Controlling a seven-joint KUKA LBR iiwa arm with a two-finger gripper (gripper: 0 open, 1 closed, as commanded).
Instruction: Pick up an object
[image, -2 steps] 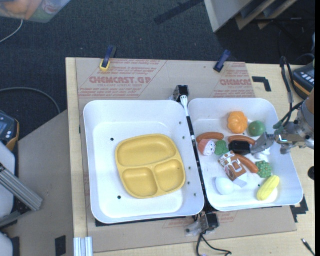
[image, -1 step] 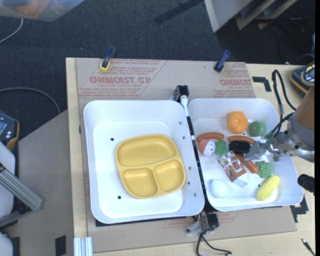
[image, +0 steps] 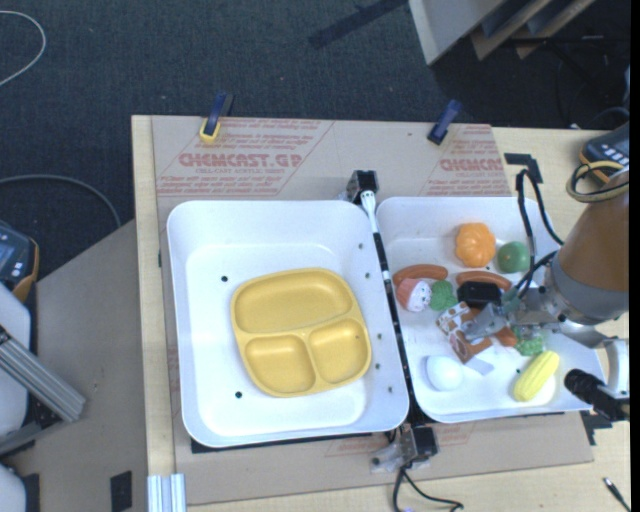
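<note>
The right bin (image: 405, 225) holds several toy foods: an orange (image: 475, 243), a green ball (image: 513, 257), a brown sausage (image: 420, 272), a red and white piece (image: 413, 293), a black object (image: 480, 294), a white egg (image: 444, 373) and a yellow corn cob (image: 536, 375). My gripper (image: 487, 325) is low in this bin, reaching in from the right. It hovers over a brown and red item (image: 465, 346), just below the black object. A small green piece (image: 530, 346) lies beside the wrist.
The left bin (image: 200, 330) carries a yellow divided plate (image: 298, 328). A ridge with black clips separates the two bins. Blue and yellow clamps pin the cardboard at the bench's far edge.
</note>
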